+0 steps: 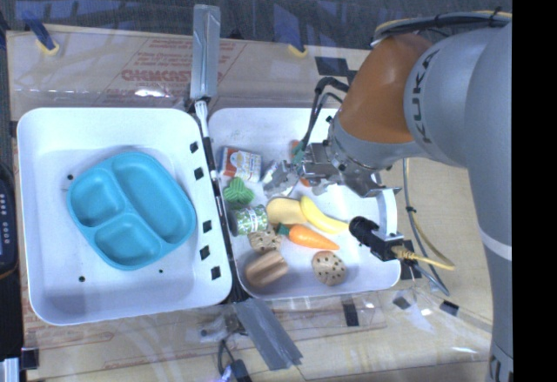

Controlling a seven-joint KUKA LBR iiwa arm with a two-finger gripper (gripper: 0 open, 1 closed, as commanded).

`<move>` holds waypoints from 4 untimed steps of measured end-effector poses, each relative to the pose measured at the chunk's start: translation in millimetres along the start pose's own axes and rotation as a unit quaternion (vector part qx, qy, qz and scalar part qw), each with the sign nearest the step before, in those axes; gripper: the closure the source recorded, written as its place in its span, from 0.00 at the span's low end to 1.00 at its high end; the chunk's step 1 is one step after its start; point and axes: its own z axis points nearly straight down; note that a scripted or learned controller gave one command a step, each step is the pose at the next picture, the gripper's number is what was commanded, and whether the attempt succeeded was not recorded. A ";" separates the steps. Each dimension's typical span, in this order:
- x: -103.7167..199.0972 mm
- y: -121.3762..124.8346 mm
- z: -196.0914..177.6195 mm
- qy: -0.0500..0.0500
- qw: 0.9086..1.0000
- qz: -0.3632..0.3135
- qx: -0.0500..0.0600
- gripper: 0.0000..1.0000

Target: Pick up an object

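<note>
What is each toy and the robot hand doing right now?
Blue plate: lying flat in the left bin.
Banana: lying in the right bin.
Carrot: lying beside the banana.
Cookie: lying loose.
Gripper: low over the toys, grip unclear.

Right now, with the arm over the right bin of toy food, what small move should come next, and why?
Probably a short descent straight down. The end effector sits above the right bin, near the banana and the carrot, and nothing is visibly held. The blue divided plate lies in the left bin, away from the arm, so the food pile is the likely target.
</note>
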 end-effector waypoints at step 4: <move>-60.7 30.7 20.3 0.000 0.998 -0.059 0.000 1.00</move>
